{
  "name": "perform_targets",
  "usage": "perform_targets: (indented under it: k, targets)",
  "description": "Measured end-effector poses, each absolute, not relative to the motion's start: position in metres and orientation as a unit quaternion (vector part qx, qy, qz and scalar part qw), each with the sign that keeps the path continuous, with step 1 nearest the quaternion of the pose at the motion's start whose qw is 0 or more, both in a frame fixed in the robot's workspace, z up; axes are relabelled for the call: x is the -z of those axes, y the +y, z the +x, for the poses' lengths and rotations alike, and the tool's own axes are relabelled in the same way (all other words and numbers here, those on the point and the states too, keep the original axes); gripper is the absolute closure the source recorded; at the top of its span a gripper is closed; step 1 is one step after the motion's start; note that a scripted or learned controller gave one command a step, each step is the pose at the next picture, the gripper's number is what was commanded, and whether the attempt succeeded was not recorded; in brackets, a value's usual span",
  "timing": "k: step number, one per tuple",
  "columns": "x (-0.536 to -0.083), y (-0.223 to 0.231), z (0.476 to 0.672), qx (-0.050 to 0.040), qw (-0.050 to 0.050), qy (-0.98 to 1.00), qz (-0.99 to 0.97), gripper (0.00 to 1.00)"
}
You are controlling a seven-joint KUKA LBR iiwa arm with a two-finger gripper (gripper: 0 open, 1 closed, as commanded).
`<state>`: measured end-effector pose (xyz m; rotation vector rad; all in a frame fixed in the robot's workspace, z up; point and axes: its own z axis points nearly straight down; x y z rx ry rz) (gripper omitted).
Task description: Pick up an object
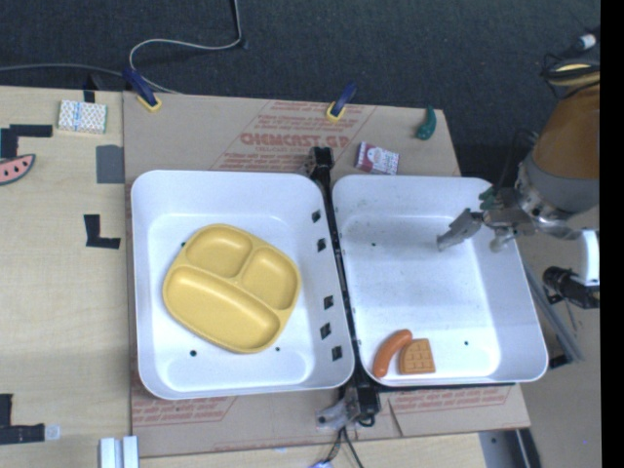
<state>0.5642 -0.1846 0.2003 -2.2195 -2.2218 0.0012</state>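
An orange-red toy sausage (392, 351) and a tan waffle-like square (418, 357) lie side by side, touching, at the front edge of the right bin (429, 203). A yellow divided plate (231, 286) rests in the left bin (156, 261). My gripper (478, 236) hovers over the right bin's far right side, well behind the sausage and the square. Its two grey fingers (454, 233) are spread open, with nothing between them.
The bins sit on cardboard. Behind them lie a small red-and-white packet (375, 158), a green bit (427, 123) and two blue-yellow clamps (144, 91). A black divider (330, 261) runs between the bins. The arm's grey body (565, 154) rises at the right.
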Motion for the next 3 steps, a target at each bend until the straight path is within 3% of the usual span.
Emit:
perform_targets:
  k: [1, 2, 3]
  targets:
    - [-0.086, -0.153, 0.508, 0.0004, 0.001, -0.707, -0.707, 0.00]
    - [-0.096, -0.155, 0.509, 0.0009, -0.003, -0.707, -0.707, 1.00]
    - [-0.105, -0.154, 0.509, 0.0012, -0.002, -0.707, -0.707, 1.00]
